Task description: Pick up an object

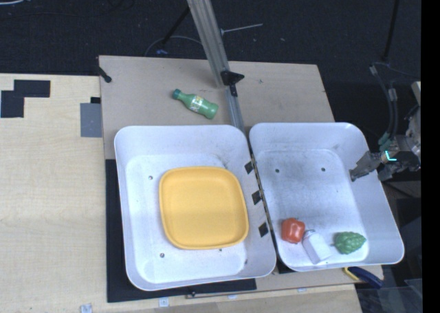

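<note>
Robot gripper hangs at the right bin's right edge, pointing left; its arm is mostly unseen.

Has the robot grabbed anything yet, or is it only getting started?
Nothing looks picked up yet. The red pepper, white block and green lump all lie in the right bin, the yellow plate in the left. The gripper sits at the right bin's edge, away from them. Reaching, gripping and lifting all remain.

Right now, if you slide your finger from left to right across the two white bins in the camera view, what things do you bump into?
Yellow plate → red pepper → small white object → green leafy toy → gripper at the right bin's edge.
</note>
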### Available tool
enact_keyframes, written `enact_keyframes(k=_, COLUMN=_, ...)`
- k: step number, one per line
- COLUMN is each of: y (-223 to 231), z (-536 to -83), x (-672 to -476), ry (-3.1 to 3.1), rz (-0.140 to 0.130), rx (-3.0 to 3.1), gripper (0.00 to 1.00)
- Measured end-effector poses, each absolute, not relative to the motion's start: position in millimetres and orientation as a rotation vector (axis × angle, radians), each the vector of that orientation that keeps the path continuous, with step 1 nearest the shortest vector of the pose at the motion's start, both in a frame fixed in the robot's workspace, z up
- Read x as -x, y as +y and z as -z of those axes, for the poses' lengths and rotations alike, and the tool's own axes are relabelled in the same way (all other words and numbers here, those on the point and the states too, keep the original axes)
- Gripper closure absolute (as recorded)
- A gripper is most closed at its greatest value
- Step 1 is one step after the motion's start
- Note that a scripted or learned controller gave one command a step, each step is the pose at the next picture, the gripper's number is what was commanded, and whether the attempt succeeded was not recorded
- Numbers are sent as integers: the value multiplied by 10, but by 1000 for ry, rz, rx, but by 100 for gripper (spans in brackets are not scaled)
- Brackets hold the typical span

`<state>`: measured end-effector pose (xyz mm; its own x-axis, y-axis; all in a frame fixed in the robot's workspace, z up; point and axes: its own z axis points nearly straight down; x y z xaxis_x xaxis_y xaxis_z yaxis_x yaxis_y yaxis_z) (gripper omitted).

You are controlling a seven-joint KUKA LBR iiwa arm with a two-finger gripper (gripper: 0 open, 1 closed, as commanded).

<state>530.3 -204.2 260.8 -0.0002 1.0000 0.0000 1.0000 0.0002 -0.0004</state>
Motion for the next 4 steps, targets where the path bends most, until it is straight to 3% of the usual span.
enact_keyframes(k=1, y=-2042, z=-2607, x=-5303, ry=-2221, rz=-1, rx=2221, gripper=0)
enact_keyframes(k=4, y=-1897, z=-1169, x=-5272, ry=-2220, rz=-3, rx=2217, gripper=0)
